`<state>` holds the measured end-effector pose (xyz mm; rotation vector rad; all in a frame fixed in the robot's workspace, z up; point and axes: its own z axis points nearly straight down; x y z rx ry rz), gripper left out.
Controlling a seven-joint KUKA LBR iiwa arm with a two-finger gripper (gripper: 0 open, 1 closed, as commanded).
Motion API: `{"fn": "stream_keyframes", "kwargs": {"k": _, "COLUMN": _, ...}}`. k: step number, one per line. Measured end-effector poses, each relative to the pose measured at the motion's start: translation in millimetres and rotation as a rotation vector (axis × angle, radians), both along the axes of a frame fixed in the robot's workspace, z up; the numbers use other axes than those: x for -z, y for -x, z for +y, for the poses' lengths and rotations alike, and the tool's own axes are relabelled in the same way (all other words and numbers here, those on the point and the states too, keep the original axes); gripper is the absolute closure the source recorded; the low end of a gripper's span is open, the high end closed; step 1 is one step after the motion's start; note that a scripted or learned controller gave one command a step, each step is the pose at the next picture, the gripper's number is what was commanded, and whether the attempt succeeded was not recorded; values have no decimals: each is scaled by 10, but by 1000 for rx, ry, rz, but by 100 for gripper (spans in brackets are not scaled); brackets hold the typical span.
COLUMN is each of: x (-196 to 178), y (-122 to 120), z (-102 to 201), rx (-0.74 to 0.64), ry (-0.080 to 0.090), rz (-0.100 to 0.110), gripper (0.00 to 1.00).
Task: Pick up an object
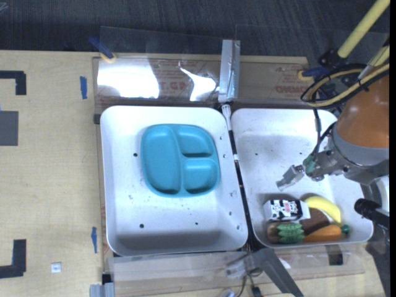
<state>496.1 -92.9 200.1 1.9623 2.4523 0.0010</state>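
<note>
Banana lying at 4 o'clock in the right bin, beside carton and carrot.
Gripper is hovering above, fingers apparently apart, holding nothing; it should be descending straight, straddling the banana's middle.

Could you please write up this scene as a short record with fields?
left bin: white shallow bin holding a blue divided plastic tray
right bin: white shallow bin with a yellow banana, a black-and-white carton, an orange carrot and a green ridged item clustered at its near edge
gripper: two-finger gripper above the right bin's floor, apart from the cluster
</note>
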Motion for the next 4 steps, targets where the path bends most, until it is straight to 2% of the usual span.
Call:
{"fn": "stream_keyframes", "kwargs": {"k": 1, "x": 771, "y": 130, "z": -374, "rx": 243, "ry": -2, "rz": -10, "gripper": 0}}
{"fn": "stream_keyframes", "kwargs": {"k": 2, "x": 541, "y": 115, "z": -926, "rx": 250, "ry": 2, "rz": -2, "gripper": 0}}
{"fn": "stream_keyframes", "kwargs": {"k": 3, "x": 1132, "y": 151, "z": -1111, "rx": -69, "ry": -1, "rz": -3, "gripper": 0}}
{"fn": "stream_keyframes", "kwargs": {"k": 4, "x": 1130, "y": 149, "z": -1165, "rx": -475, "ry": 3, "rz": -4, "gripper": 0}}
